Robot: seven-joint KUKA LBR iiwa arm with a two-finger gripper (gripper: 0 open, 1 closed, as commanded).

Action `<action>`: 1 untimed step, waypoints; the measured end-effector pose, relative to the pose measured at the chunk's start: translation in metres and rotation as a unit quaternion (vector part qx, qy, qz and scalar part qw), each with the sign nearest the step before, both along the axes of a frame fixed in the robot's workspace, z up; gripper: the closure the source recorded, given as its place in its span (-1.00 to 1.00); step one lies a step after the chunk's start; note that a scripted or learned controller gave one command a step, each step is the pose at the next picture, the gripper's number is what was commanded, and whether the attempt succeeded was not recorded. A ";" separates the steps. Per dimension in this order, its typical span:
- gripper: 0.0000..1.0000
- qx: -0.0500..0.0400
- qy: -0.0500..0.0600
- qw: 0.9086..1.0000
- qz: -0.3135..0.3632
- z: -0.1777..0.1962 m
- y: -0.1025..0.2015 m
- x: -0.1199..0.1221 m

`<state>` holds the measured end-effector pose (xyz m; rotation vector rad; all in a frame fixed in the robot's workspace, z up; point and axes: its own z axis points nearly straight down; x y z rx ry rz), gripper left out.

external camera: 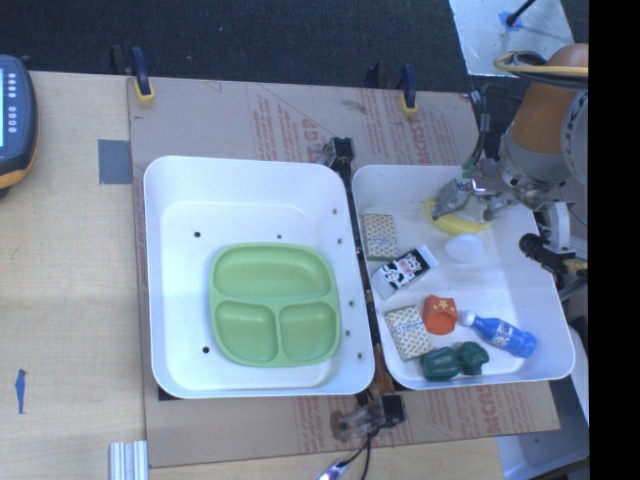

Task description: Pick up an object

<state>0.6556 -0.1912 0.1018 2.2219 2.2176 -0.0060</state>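
The tool (pixel 455 200) is low in the right bin (pixel 535 368), at its far side, touching a yellow banana (pixel 462 224). I cannot tell how wide it is. A green tray (pixel 272 303) lies in the left bin (pixel 170 268).

Plenty of open floor around the green three-compartment plastic tray (pixel 273 303); right of it, small items crowd everything.

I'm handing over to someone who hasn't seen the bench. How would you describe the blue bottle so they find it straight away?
Look in the right-hand white bin, along its near edge. The blue bottle lies on its side there, white cap pointing toward the orange-red object, with a dark green item just in front. It is the only blue thing in either bin.
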 end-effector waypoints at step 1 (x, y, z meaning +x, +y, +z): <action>-1.00 0.002 0.002 1.000 0.004 -0.010 0.038 0.001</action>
